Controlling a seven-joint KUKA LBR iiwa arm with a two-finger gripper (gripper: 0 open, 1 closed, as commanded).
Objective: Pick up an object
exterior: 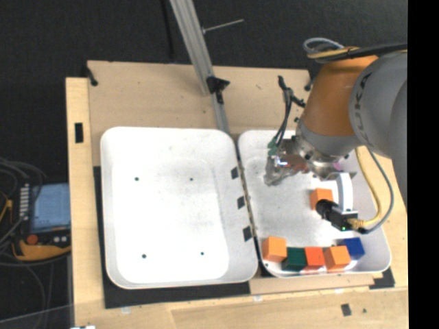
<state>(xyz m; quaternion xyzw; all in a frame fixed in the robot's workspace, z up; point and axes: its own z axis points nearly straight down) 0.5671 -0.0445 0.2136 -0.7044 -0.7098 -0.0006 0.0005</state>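
Centrally, the gripper (276,173), its fingers too blurred to tell spread from pressed, hovers over bare floor in the right bin (274,142) near its left wall, well apart from the blocks (314,256) lining the near rim; the left bin (171,204) adjoins.

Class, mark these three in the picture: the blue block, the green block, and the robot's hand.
blue block (354,247): camera view, on its top face.
green block (295,258): camera view, on its top face.
hand (276,172): camera view, at its fingertips above the right bin.
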